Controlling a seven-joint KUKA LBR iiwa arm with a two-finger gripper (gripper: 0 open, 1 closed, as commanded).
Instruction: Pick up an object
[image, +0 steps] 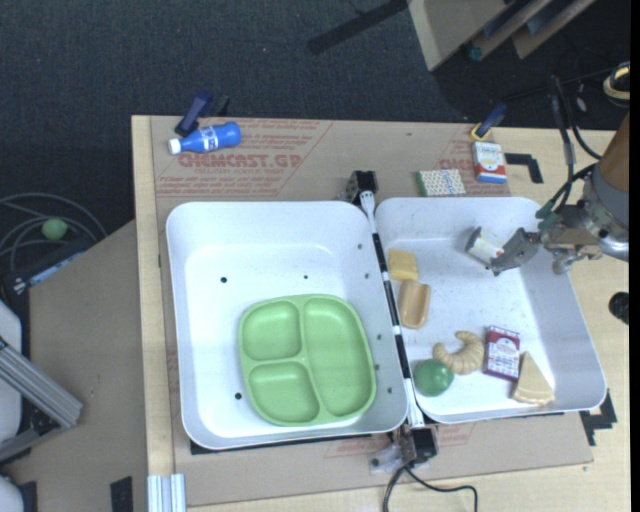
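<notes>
crowding gripper (497, 252): bread (414, 303), croissant (461, 351) (right bin (572, 318)).

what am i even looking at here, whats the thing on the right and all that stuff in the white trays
This is one picture from a camera fixed above a workbench, looking down at a slant. The grey machine entering from the right is a robot arm; its hand hangs over the upper part of the right bin. Something small and white sits right at its tip, but I cannot tell whether it is held.

Two shallow white bins sit side by side. The left bin holds a green divided plate. The right bin holds toy food: a croissant, a green ball, two pale bread-like pieces, a wedge of cheese and a small red box.

A blue and white bottle lies on the bench behind the bins.
</notes>
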